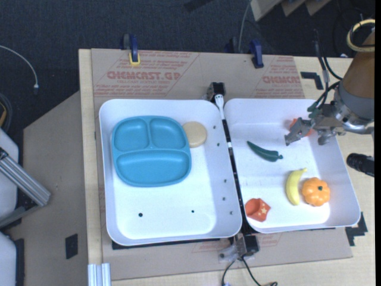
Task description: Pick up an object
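Observation:
In the right bin (333,219) lie a dark green chili (265,151), a yellow banana (293,186), an orange pumpkin (315,191) touching the banana, and a red pepper (258,208) near the front edge. My gripper (309,136) hangs over the bin's back right part, to the right of the chili and above the banana. Its fingers (293,137) are spread open with nothing between them. A small red-orange bit (293,123) shows just behind the left finger; I cannot tell what it is.
The left bin (166,219) holds a blue divided plate (152,149) and a beige round piece (194,133) next to it. A black divider (229,159) runs between the bins. Cables hang behind the bench at the top right.

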{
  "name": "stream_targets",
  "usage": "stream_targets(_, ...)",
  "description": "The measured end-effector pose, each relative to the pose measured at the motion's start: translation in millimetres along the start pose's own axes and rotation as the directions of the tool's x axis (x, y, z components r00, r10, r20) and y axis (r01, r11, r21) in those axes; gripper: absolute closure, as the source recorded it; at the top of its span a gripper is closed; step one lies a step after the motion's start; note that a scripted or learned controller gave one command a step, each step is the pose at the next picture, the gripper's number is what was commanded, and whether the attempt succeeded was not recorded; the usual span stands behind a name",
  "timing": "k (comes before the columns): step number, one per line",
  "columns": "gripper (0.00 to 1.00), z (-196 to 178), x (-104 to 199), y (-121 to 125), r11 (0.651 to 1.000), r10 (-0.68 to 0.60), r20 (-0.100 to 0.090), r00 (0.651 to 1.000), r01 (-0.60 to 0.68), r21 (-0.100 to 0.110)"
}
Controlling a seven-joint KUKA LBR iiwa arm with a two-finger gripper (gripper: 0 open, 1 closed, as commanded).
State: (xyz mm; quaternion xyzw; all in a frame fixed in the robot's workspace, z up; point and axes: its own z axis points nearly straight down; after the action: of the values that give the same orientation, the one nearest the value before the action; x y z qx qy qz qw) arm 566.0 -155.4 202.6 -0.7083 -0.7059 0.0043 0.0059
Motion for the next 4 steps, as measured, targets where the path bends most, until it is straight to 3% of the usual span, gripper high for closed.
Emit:
stream_targets(1, 0.0, -8.5, 0.6, 2.9, 1.0, -0.004, 0.003, 1.0, 0.004, -0.015)
stream_targets(3, 0.0, 88.8, -2.2, 13.6, 1.0, -0.003, 0.001, 1.0, 0.003, -0.009)
stream_targets(4, 0.0, 112.6, -0.5, 17.6, 1.0, -0.005, -0.004, 1.0, 0.005, -0.018)
